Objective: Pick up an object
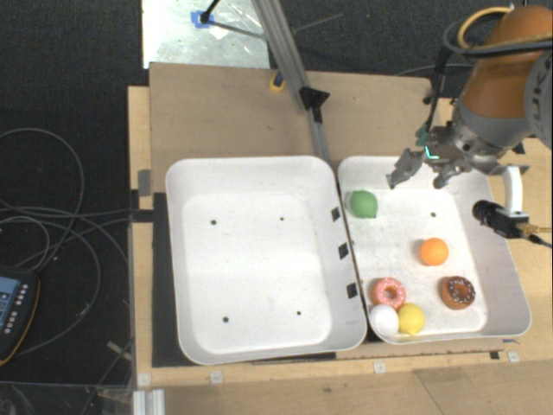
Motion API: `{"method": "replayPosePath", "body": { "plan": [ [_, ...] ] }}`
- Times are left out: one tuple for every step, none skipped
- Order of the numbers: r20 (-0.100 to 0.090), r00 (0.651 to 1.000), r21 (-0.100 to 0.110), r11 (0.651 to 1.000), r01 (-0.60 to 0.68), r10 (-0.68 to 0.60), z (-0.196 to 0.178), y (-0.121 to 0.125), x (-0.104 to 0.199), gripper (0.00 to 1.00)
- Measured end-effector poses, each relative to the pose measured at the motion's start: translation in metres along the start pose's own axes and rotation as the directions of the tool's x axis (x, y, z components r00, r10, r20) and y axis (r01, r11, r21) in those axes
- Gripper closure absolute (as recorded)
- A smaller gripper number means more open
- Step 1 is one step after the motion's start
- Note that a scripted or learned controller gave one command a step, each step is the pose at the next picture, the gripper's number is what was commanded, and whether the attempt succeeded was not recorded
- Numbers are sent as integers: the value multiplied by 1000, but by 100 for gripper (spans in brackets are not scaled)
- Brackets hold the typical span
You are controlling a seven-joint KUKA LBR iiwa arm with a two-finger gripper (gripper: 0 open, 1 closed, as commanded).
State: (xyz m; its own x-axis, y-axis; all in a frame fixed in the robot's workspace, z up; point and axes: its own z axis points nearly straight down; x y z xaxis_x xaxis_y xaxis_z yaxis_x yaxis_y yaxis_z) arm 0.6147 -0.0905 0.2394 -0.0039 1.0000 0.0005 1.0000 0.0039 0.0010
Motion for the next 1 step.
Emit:
{"method": "replayPosePath", "body": {
  "plan": [
    [0,1000,5,1000,-4,4,52,-4,-10,0]
  ]
}}
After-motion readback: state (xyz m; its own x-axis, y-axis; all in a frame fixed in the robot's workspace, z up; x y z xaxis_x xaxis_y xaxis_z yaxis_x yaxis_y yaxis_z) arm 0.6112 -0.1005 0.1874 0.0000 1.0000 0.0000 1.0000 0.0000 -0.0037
